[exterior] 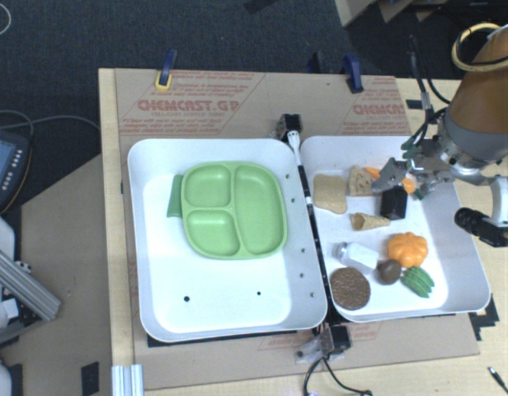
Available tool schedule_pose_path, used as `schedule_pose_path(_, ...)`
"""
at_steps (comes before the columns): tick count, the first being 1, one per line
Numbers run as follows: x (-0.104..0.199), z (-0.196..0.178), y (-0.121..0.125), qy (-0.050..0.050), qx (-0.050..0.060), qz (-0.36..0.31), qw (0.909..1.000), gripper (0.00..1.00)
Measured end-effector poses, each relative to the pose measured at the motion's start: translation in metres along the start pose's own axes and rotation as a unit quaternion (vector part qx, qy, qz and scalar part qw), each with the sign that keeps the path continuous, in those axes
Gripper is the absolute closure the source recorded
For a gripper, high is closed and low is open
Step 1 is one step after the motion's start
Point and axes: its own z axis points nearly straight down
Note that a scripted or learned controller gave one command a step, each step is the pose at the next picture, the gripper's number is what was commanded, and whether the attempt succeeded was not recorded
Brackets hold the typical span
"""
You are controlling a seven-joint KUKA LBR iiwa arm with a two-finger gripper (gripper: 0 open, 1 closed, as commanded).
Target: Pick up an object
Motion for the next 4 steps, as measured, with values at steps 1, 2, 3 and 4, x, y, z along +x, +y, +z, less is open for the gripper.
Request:
schedule_pose_path(1, 0.001, 0.063, 0.001, 0.001, 0.003, 0.000, 1.0000, 0.00)
schedule_pose_path(2, -0.003, 0.096, 0.005, -0.004, -0.006, 0.002, 1.0000, 0.00)
schedule_pose_path(3, -0.002, 0.087, 0.005, -0.004, -0.007, 0.002, 1.0000, 1.00)
schedule_pose_path(4, -0.013, 0.032, 0.007, -0.001, -0.003, 0.001, 1.0000, 1.00)
